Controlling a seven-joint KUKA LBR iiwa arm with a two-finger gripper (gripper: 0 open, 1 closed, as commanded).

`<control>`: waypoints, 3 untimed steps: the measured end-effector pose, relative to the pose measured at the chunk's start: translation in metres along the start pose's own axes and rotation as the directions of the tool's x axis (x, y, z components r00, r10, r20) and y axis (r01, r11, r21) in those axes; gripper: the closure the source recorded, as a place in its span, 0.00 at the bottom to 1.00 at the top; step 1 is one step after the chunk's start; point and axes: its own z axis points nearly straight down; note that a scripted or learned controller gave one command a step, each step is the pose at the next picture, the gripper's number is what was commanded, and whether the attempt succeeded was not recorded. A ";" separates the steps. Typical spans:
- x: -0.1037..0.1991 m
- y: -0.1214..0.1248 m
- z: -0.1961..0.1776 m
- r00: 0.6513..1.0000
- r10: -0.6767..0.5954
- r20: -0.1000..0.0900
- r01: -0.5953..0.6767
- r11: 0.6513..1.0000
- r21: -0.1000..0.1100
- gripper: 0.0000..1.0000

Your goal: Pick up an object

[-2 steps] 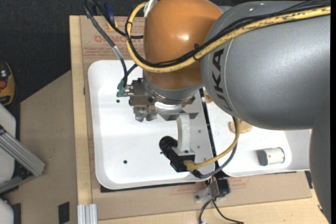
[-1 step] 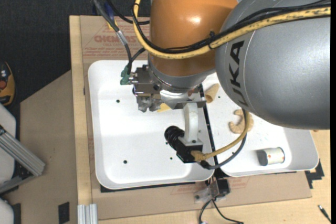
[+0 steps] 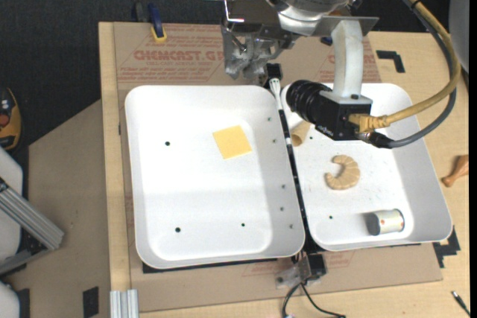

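Above the far edge of the left bin (image 3: 149,160) hangs the gripper (image 3: 250,59); whether it is open or closed I cannot tell, and nothing shows in it. One yellow square (image 3: 232,141) lies near that bin's middle, bare floor all round. In the right bin (image 3: 425,182) I count one croissant (image 3: 343,173), one silver cylinder (image 3: 383,221), one tan tube (image 3: 299,132) at the dividing edge.

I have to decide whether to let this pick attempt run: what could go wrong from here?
1. The gripper hovers past the bins' far edge, over the brown cardboard sheet, so a descent may grab nothing.
2. The flat yellow square lies flush on the left white bin; fingers may slide over it.
3. The small silver cylinder could roll away when touched.
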 end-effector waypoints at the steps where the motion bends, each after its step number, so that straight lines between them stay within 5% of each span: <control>1: -0.001 -0.004 0.123 1.000 0.003 0.016 -0.004 0.999 0.031 1.00; 2: -0.002 -0.006 0.215 1.000 0.004 0.014 -0.004 1.000 0.029 1.00; 3: 0.000 0.000 -0.006 1.000 0.000 0.001 0.000 1.000 0.001 1.00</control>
